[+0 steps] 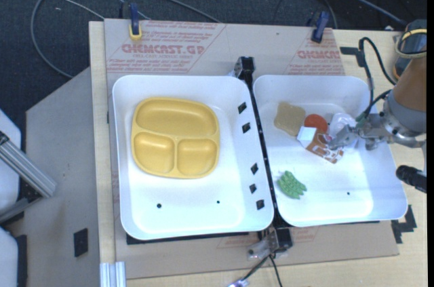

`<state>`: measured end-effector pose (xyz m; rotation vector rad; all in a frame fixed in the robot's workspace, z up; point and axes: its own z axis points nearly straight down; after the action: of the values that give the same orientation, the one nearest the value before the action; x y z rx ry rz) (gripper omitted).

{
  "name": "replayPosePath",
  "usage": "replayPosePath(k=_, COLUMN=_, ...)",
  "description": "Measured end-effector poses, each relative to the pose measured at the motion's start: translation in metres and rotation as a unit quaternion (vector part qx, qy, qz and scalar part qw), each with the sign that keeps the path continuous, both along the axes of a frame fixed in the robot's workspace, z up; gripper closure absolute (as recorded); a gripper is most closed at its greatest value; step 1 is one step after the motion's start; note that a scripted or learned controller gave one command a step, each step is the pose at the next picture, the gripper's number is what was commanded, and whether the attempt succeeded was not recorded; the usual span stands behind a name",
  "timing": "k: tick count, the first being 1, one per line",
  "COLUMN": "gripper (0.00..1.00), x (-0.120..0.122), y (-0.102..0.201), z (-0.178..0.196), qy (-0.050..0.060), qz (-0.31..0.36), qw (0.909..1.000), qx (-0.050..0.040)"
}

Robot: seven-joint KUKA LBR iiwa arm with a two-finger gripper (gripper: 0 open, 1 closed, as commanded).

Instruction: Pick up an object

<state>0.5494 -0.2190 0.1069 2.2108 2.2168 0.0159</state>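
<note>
In the right bin (380,201) lie a tan square piece (289,118), a red round object (315,122), a small white-and-red packet (323,145) and a green leafy toy (292,184). My gripper (339,133) reaches in from the right and sits low over the packet and the red object, touching or just above them. I cannot make out how its fingers stand or whether anything is between them.
The left bin (135,204) holds a yellow three-compartment plate (175,137). A black divider with clips (252,143) runs between the bins. Blue clamps (134,20) hold the board at the back. Cables trail on the dark floor beyond.
</note>
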Motion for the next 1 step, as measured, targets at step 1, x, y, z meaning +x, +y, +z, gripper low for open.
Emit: replayPosePath(k=1, gripper=1.00, x=0.0015, y=0.0009, z=0.0098, qy=-0.002, qz=0.000, qw=1.0000, qx=0.0008)
